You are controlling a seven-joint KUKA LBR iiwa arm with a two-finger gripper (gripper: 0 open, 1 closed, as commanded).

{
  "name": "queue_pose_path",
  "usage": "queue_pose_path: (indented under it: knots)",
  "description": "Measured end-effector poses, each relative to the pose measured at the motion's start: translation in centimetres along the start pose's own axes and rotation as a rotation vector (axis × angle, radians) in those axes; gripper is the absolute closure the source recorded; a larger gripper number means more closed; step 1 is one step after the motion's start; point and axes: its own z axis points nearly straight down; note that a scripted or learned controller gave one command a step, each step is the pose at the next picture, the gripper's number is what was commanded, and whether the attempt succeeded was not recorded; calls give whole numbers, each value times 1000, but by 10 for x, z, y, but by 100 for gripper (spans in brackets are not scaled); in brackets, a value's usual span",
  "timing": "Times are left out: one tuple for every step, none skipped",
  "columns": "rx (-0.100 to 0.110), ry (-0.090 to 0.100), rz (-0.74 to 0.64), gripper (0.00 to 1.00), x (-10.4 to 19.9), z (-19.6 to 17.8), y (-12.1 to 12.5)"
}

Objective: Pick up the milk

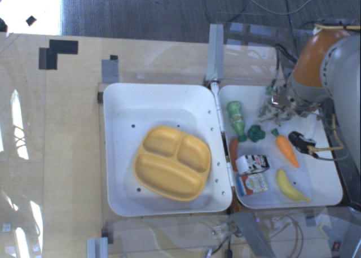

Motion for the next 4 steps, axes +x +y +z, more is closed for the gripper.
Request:
queue_pose_path:
  knots:
    - [1, -1, 15, 100, 56, -158, 21]
    - [2, -1, 14, 0, 56, -157, 21]
    - [8, 0, -41, 0, 18, -28, -17]
    - [3, 0, -251, 0, 18, -7, -3]
